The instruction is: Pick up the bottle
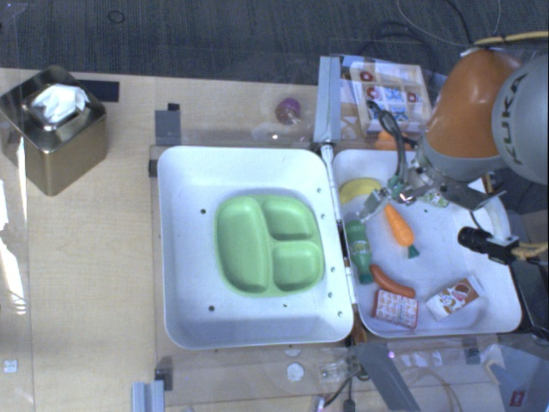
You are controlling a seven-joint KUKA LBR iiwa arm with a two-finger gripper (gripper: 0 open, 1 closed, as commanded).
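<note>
The gripper (383,197) hangs low over the upper left part of the right-hand bin (502,316), at the end of the grey arm (480,118) that fills the upper right of the frame. From where I stand the tip is a tangle of metal and cable, and I cannot tell how it is set, nor is anything plainly caught in it. Just under it sits a yellow, rounded piece (360,189), and just to its lower right a toy carrot (399,227).

The bottle (358,250), small and green, lies on its side against the left wall of that bin, running down the frame, a little below the gripper and apart from it. By its lower end lies an orange sausage-like toy (391,281), with a red packet (395,308) and a small carton (453,298) further toward the lower right.

It looks like light, stiff plastic, smooth and round, so I'd guess it rolls or squirts away if pinched off-centre. Across the middle of the body seems the safest hold, though the wall crowds one side.

In the left-hand bin (184,316) rests a green divided tray (268,243)
</note>
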